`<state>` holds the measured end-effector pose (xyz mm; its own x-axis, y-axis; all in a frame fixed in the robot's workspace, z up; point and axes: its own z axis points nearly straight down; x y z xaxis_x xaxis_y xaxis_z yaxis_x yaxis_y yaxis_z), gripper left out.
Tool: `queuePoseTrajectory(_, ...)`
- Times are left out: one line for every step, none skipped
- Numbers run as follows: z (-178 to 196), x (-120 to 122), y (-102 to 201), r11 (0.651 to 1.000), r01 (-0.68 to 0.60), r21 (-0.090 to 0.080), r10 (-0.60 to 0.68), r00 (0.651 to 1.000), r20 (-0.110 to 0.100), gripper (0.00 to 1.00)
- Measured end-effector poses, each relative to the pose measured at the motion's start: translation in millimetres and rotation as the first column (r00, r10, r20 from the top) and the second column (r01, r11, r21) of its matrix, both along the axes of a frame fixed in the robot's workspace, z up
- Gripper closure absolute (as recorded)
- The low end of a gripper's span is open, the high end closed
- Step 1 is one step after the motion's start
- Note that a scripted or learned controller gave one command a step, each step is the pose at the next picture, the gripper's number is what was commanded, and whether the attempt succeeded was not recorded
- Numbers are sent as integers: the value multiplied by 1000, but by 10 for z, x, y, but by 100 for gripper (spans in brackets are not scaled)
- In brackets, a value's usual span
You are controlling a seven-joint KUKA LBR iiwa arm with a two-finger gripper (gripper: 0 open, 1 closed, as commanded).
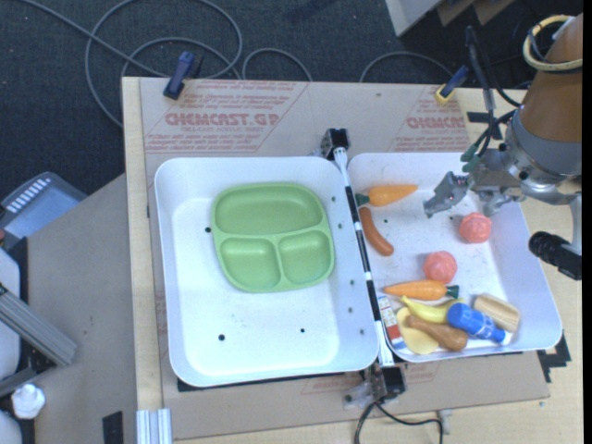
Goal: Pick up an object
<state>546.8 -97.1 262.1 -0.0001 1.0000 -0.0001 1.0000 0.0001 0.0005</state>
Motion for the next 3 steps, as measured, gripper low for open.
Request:
queuePoseTrajectory(-599, -589, -287, 1000, 2, 0, -2, 1000, -2, 0)
queuePoseTrajectory(-1556, -399, -258, 1000, 1, 1, -1, 1000, -2, 0)
queuePoseTrajectory(-1780, -396, -200, 1000, 1, 1, -1, 1000, -3, 0)
